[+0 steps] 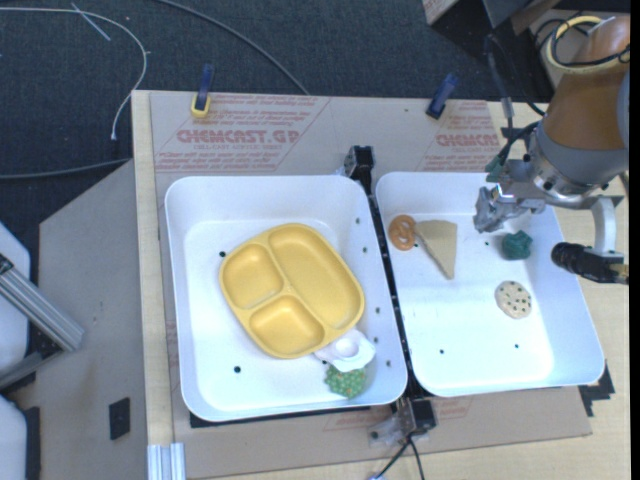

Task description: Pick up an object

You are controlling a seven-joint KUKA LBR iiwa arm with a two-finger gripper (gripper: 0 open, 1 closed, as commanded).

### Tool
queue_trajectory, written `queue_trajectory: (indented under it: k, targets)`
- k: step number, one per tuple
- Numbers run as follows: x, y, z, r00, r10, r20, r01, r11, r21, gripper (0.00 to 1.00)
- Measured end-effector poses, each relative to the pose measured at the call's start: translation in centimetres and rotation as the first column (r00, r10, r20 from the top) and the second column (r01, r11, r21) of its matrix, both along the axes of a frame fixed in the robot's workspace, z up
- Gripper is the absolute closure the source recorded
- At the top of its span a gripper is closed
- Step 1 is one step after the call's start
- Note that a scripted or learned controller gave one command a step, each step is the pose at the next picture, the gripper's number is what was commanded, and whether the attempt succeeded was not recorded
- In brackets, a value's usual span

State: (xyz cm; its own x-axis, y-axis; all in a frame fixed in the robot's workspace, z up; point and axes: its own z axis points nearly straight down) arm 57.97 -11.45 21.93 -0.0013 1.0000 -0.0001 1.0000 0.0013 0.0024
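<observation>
In the right bin (560, 363), near its far right corner, sits a small green block (517, 245) — my likeliest pick, since my gripper (489, 213) hangs just beside it, to its left. I can't tell the state of the pincer from this angle. Nothing shows between its tips. Further left lie a tan wedge (440, 245) and a pretzel (402, 232), touching; a cookie (513, 298) sits apart, nearer the camera. The left bin (190, 298) holds a yellow tray (291, 288) — well out of my way.
</observation>
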Motion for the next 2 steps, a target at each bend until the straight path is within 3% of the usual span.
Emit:
queue_trajectory:
  k: [2]
  targets:
    - [-1.0,9.9,-0.6,1.0,0.005,-0.006,-0.005,1.0,0.003,1.0]
